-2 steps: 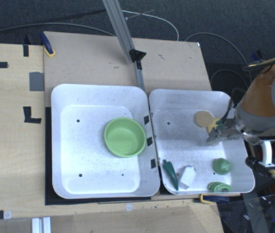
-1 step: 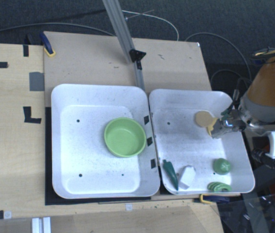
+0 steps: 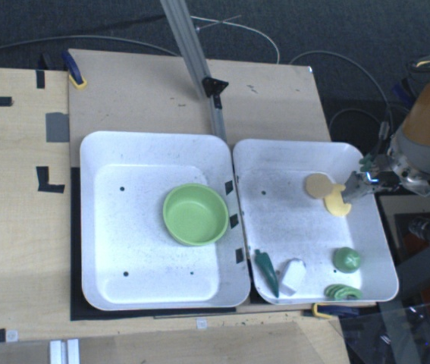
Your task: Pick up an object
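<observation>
**A:** What is laid out on the tabletop (image 3: 154, 105)?

**B:** Two shallow white bins are set side by side. In the left bin (image 3: 108, 203) a green bowl (image 3: 195, 214) is seen, upright, near the inner wall. In the right bin (image 3: 290, 211) several small things are scattered: a tan disc (image 3: 318, 185) and a yellow piece (image 3: 337, 203) touching it near the far right wall, a green ball (image 3: 346, 260) lower down, a green ridged piece (image 3: 343, 292) at the near rim, and a dark green strip (image 3: 266, 273) beside a white block (image 3: 292, 274) at the near left.

**A:** And the arm?

**B:** The gripper (image 3: 359, 182) is seen at the right bin's right edge, just beside the yellow piece. Whether the jaws are spread or closed cannot be told; nothing is seen held between them.

**A:** How is the pick best done?

**B:** The yellow piece is judged the nearest target. The jaws would best be centred over it, not over the disc touching it, so that only one thing is caught. A straight descent is advised, since the bin wall is close, and the lift should be checked for a real hold.
</observation>
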